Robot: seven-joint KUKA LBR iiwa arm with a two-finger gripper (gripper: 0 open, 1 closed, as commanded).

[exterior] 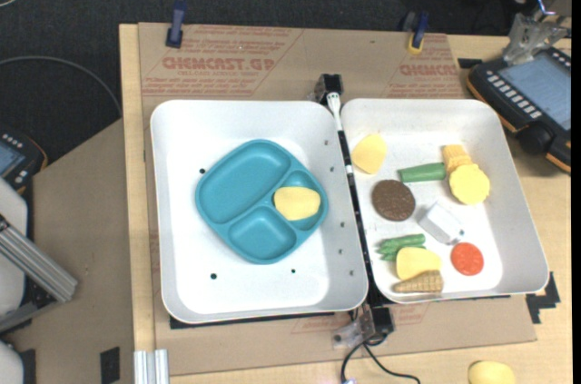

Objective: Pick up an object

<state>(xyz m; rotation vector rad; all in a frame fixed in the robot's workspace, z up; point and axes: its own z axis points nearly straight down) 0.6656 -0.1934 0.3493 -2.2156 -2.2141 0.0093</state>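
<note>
Ten or so toy foods loose in the right bin [508, 146], none yet lifted. Closest to the side the arm comes from (the right): a red disc [467, 259] and a yellow round [469, 184], both near that bin's far wall. Green stick [422, 173] lying long axis left to right, so probably best pinched across its narrow way. Farther off, a yellow lump [297, 202] resting in the blue tray [238, 184] of the left bin [182, 264]. Cannot tell the pincer's state.

Bright, even overhead light, soft shadows, slightly soft focus.
</note>
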